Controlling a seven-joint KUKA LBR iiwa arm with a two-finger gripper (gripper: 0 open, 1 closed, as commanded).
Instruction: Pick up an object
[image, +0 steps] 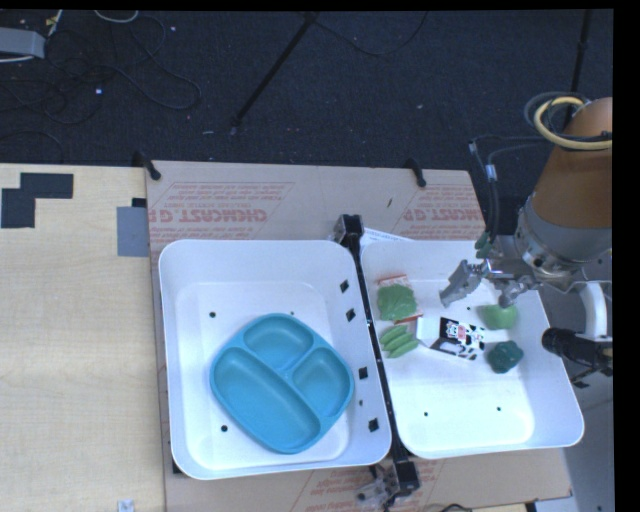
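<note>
Bins sit side by side on the bench: the left bin (180, 330) carries a blue divided plate (281, 381) lying flat toward its near middle, and the right bin (545, 425) carries a scatter of small things in its far half. Just right of the divider lies a green leafy piece (397, 301), and touching its near edge a paler green pod-shaped piece (399, 342). Right of those is a black-and-white spotted item (459, 337), and beyond it a dark green lump (504, 356) nearest the right wall, with a light green lump (498, 316) just on its far side. The arm (575, 190) reaches in from the right, and its gripper (487, 285) hangs over the far right part of that bin, fingers spread apart with nothing between them; the left finger (458, 284) points toward the spotted item, the other stands just beside the light green lump.
</note>
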